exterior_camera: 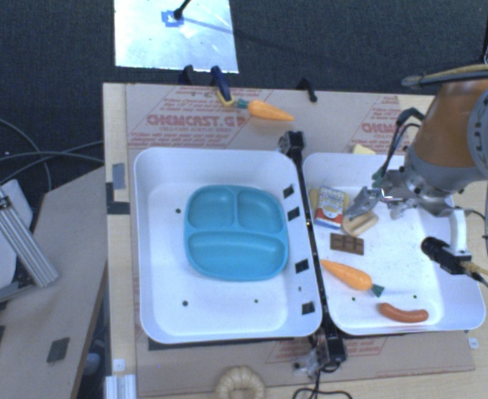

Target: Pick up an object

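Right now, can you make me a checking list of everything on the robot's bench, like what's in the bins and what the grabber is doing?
Surface: bench board bears two white bins side by side, left bin and right bin.
Job's things: in the right bin, a toy carrot, a sausage, a chocolate bar piece, a small food packet and a tan bread-like piece.
Clutter: blue divided plate in the left bin; a second carrot on the board behind the bins.
Grippers: gripper low over the right bin, right at the bread-like piece; grasp cannot be told.
Cables: loose cables on the left floor.
Surroundings: shiny square sheet on dark carpet.
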